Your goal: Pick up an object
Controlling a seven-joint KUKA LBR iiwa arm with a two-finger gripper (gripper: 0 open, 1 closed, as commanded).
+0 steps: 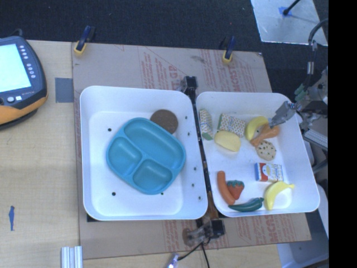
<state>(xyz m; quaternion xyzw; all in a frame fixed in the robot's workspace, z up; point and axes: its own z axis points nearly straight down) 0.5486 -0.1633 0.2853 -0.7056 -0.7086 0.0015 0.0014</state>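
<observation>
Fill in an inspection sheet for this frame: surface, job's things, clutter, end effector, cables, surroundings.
Surface: cardboard sheet clamped on a wooden bench, bearing the left bin and right bin.
Job's things: right bin holds toy foods, among them a banana, strawberry, green pepper, cookie and small carton; left bin holds a blue divided plate and a brown disc.
Clutter: nothing seen.
End effector: end effector low over the right bin's far right part, by an orange piece and a yellow piece; no object seen between fingers.
Cables: one cable at the near edge.
Surroundings: teach pendant on the left; dark floor beyond.
</observation>
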